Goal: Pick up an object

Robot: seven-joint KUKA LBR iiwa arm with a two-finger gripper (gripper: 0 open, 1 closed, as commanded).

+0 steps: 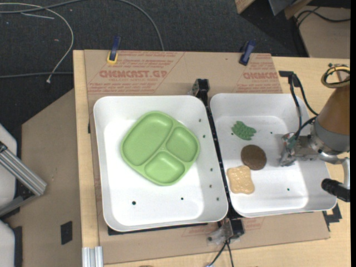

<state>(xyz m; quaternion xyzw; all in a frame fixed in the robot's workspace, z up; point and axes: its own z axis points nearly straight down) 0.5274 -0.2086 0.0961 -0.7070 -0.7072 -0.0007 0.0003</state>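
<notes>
The arm is working at the reach stage of the pick: its fingers [286, 149] are hanging low over the right bin [289, 196], near its right wall, and nothing is showing between them. Whether they are spread or pressed together cannot be told at this size.

Three candidates are lying to the left of the fingers. The brown round piece [253, 156] is sitting nearest, a short way to their left and slightly toward the camera. The green leafy piece [243, 129] is lying farther left and away from the camera, apart from the brown one. The tan cracker-like piece [241, 179] is resting left and nearer the camera, just beside the brown piece, close to the bin's left wall.

The next move is likely calling for a sideways shift left over the brown piece, then a descent with the tips straddling it; it looks flat, so a low grip would be needed.

The left bin [111, 121] is holding a green divided plate [160, 147], well apart from the fingers, with its three compartments bare. Both bins are sitting on the tabletop [61, 166].
</notes>
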